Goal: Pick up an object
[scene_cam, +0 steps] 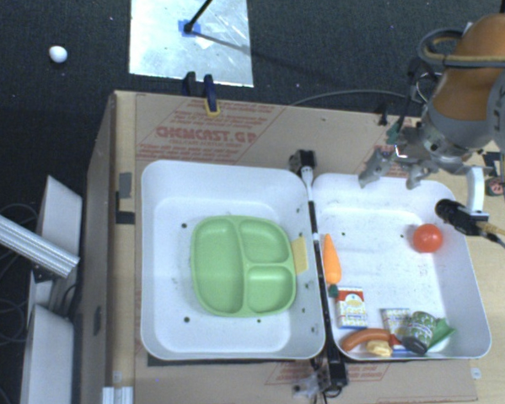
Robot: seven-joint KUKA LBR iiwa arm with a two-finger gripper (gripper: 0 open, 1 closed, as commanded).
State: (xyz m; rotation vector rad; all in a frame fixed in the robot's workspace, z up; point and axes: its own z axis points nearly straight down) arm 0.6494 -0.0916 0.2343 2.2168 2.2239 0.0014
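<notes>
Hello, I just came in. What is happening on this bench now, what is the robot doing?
A grey arm with an orange band reaches in from the right, and its tool hangs open above the far edge of the right white bin, holding nothing. That bin contains a round red-orange ball, an orange carrot, a small red-and-white carton and some packets at its near edge. The left white bin holds a green divided plastic tray. Nothing is picked up yet.
</notes>
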